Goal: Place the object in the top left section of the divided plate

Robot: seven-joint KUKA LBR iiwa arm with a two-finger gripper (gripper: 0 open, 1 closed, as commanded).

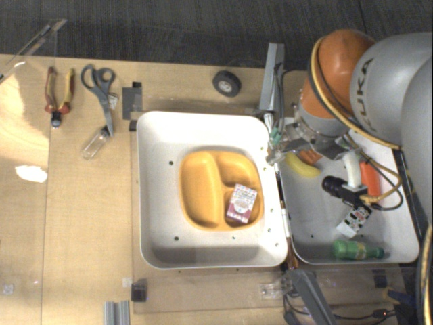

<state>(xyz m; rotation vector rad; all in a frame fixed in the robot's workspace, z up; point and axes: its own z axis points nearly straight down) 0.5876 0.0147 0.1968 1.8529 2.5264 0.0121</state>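
Note:
A yellow divided plate (200, 189) lies in the middle of the left white bin (157, 181). A small pink and purple box (241, 204) lies in the plate's lower right section. My gripper (276, 147) hangs over the rim between the two bins, just right of the plate's upper right corner and above the box. Nothing can be seen held in it. Beside the gripper, in the right bin (318, 239), lies a yellow banana (303, 167).
The right bin also holds an orange stick (371, 177), a white tube (350, 167), a small white and black item (354, 221) and a green bottle (357, 251). Pliers (57, 93), scissors (101, 93) and a black roll (226, 83) lie on the bench.

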